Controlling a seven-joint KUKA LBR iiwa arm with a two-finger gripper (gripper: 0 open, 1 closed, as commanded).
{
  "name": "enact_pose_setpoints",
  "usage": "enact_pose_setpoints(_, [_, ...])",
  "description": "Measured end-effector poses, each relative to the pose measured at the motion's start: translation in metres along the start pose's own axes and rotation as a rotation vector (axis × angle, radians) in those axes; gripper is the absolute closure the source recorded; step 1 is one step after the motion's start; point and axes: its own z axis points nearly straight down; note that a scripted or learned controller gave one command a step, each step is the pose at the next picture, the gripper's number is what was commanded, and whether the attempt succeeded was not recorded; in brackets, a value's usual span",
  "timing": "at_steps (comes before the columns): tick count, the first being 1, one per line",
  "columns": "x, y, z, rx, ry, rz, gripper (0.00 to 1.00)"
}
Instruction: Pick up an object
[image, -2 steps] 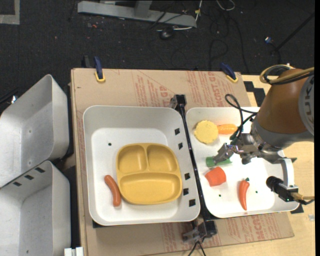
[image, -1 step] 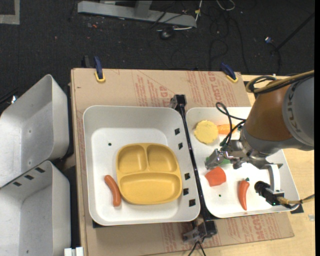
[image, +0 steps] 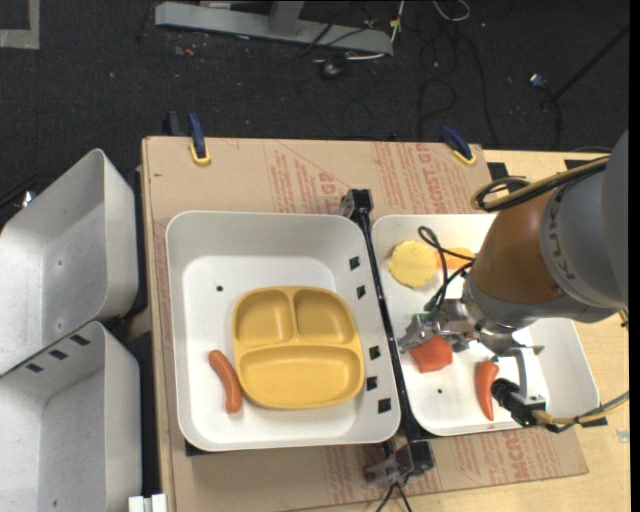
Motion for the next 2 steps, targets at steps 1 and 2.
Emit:
enact_pose_setpoints(1, [0.000, 0.001, -0.013, -0.005, -0.001, 0.001, 1.00])
enact_pose_setpoints(2, [-0.008, 0.008, -0.066, -0.011, -0.003, -0.003, 1.00])
